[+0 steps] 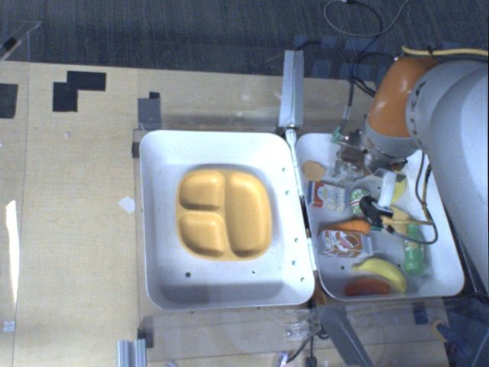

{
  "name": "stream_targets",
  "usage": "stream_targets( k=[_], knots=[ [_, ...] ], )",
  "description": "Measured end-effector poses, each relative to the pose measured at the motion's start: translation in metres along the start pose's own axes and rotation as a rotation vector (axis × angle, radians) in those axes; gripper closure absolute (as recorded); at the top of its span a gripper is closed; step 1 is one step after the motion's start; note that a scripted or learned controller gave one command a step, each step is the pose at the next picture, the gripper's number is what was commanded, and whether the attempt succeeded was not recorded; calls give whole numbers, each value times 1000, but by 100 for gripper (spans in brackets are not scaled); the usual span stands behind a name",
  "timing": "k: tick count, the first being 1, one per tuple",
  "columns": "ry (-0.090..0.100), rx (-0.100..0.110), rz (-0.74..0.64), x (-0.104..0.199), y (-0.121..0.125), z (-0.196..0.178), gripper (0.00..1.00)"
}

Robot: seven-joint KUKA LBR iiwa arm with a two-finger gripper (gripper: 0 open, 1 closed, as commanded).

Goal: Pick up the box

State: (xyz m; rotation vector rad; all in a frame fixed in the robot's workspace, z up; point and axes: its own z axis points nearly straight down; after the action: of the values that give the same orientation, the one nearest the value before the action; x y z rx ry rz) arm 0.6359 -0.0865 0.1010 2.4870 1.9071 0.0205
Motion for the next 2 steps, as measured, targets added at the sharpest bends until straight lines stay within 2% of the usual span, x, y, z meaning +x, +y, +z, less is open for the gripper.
stream_targets(
  k=[1,2],
  knots=[
    [0,0,0,0,0,0,0],
    [-6,9,77,-51,-5,-30,0]
  ],
)
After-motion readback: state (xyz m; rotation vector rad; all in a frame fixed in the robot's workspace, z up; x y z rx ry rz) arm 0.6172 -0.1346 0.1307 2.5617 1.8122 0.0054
